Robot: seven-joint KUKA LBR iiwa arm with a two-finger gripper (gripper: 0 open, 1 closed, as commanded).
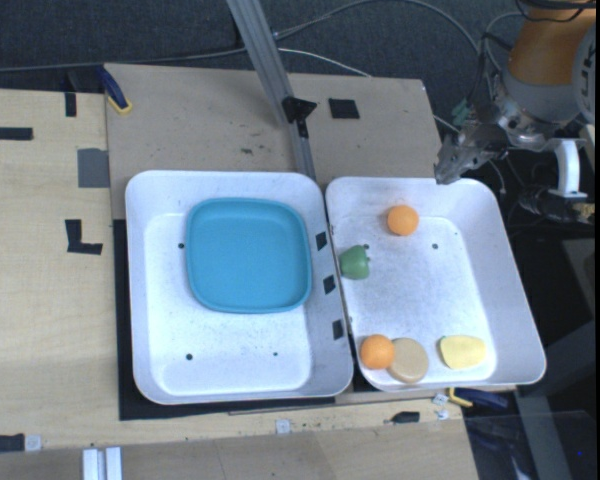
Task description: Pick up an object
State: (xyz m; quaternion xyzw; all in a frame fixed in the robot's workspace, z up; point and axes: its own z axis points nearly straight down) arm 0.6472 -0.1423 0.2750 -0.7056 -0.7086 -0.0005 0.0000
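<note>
The right bin holds an orange ball near its far side and a green object against its left wall. Along its near edge lie a second orange ball, a tan round piece and a yellow piece. My gripper hangs over the bin's far right corner, up and to the right of the upper orange ball, with nothing seen in it.
The left bin carries a blue square plate. A grey metal pole slants down to the bins' far edge. Cables run across the dark floor at the back. The bench extends to the left.
</note>
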